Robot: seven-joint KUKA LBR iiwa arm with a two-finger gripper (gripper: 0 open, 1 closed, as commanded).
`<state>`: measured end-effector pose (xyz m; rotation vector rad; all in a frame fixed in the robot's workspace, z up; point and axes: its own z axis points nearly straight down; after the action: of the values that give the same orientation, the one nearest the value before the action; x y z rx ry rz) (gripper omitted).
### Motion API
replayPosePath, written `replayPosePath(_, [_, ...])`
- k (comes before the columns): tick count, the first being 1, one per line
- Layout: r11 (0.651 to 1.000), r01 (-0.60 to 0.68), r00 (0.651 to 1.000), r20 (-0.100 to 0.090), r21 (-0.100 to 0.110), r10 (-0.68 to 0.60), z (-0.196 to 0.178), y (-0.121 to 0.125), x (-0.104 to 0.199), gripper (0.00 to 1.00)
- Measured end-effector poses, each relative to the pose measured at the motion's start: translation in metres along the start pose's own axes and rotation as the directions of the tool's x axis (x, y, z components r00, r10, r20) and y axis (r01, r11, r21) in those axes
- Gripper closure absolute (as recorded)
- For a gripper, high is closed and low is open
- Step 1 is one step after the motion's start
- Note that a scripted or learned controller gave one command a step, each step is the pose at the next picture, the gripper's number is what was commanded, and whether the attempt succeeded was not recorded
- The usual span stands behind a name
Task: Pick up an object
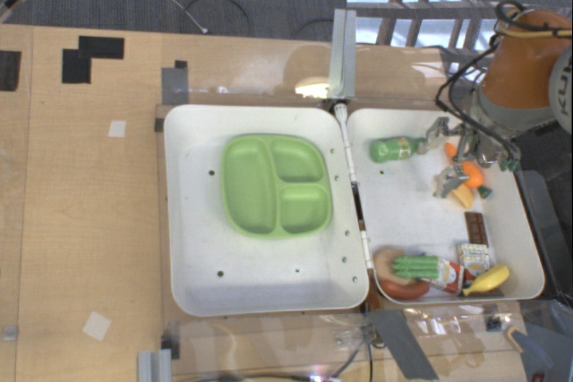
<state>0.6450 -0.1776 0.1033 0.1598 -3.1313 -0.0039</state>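
On my feed the wooden desk (81, 219) carries two shallow white bins side by side. The left white bin (192, 282) holds a pale green plastic divided plate (275, 184), lying flat near its middle. The right white bin (403, 210) has a small green bottle (394, 148) on its side at the far end. Along its near edge I see a cluster: a bunch of green beans (418, 267) over a reddish round item (403, 289), then a yellow banana (489, 280) to the right. A dark brown chocolate bar (476, 228) lies just far of the banana. The tool (455, 164) sits low over the bin's far right part, its metal fingers spread apart, straddling an orange carrot-like piece (472, 174) and a yellow block (462, 196). I cannot tell whether it grips either.
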Motion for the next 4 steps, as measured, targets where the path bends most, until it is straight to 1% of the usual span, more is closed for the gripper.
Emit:
replayPosePath(1, [0.997, 0.081, 0.997, 0.002, 0.001, -0.081, 0.016, -0.020, 0.000, 0.00])
replayPosePath(2, [0.996, 0.083, 0.996, 0.028, 0.011, -0.084, -0.001, -0.019, -0.006, 1.00])
replayPosePath(3, [0.984, 0.180, 0.984, 0.012, 0.009, -0.180, -0.018, -0.016, 0.133, 1.00])
replayPosePath(4, [0.885, 0.465, 0.885, 0.011, 0.011, -0.465, -0.040, -0.015, 0.124, 1.00])
